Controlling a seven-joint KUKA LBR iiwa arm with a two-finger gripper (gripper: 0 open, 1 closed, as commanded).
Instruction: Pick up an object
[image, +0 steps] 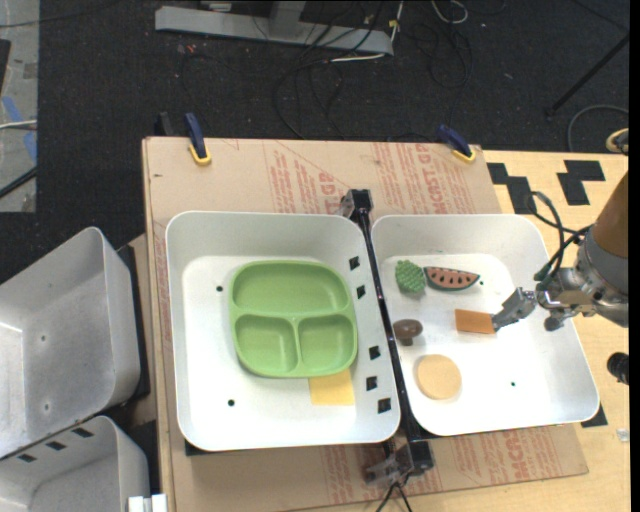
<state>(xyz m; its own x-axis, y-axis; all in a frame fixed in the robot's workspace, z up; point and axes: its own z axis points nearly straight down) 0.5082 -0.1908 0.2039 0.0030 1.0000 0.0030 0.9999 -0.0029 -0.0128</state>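
1. The flat brown cardboard-covered counter (280, 170) bore red printed lettering and carried two shallow white plastic bins side by side.
2. The left white bin (190, 330) and the right white bin (555, 390) touched along a black divider strip with clips (378, 320) running between them.
3. Two yellow-and-blue clamps gripped the counter's far edge: one clamp at the left (197, 140), another clamp at the right (457, 143).
4. Black square markers on pale board (540, 185) lay at the counter's far right corner.
5. A cluster of black clips (400, 462) sat at the near edge, below the divider.
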